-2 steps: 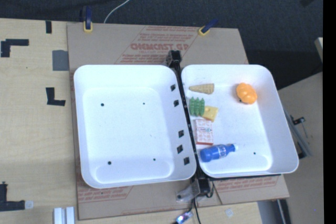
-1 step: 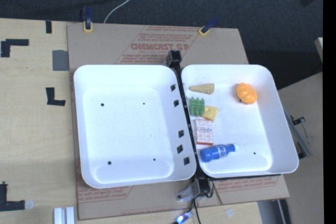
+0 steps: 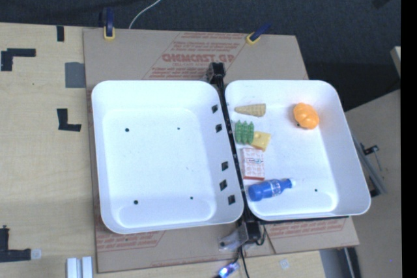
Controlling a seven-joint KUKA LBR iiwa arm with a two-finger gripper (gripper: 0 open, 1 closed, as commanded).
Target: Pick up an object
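Observation:
The right bin [image 3: 326,159] holds several small objects along its left side. An orange round toy [image 3: 305,115] lies toward the bin's upper right. A pale yellow cone-shaped piece [image 3: 251,111] sits near the top left. Below it are a green ridged item [image 3: 244,131] and a yellow wedge [image 3: 261,139] side by side. A white and red packet [image 3: 253,163] lies under those. A blue bottle [image 3: 268,189] rests on its side near the bin's front edge.
The left bin [image 3: 156,153] stands beside the right one, joined by a black clamp strip [image 3: 225,140]. Both rest on a brown cardboard sheet [image 3: 195,55] on the wooden bench. A white cable [image 3: 153,0] runs off at the back.

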